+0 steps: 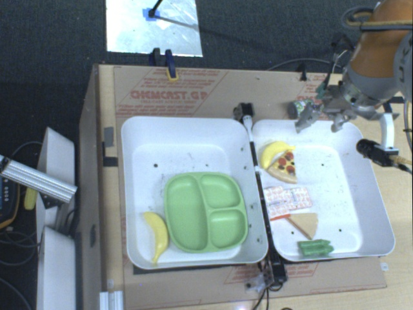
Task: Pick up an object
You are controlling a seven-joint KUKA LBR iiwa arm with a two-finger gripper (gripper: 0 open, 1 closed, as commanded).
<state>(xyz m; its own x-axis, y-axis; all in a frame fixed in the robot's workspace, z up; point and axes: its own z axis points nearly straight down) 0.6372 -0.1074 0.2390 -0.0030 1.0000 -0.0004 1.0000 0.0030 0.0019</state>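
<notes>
From my station I see the arm [381, 28] reaching in at the upper right, its claw [321, 115] hanging above the far edge of the right bin [368, 192]. The two fingers stand apart with nothing between them, so the claw is open and carries nothing. Below it in the right bin lie the pickable things: a yellow banana [272, 151] touching a pizza slice [284, 165] near the bin's far left corner, a red-and-white printed packet [287, 200] in the middle, a tan wedge [304, 224] just beside it toward the near side, and a green piece [315, 247] by the near wall. The left bin [148, 141] holds a green divided plate [205, 212] with a second yellow banana [157, 235] lying against its left edge. Both bins sit side by side on the worktop [193, 89], which is covered with printed cardboard.
</notes>
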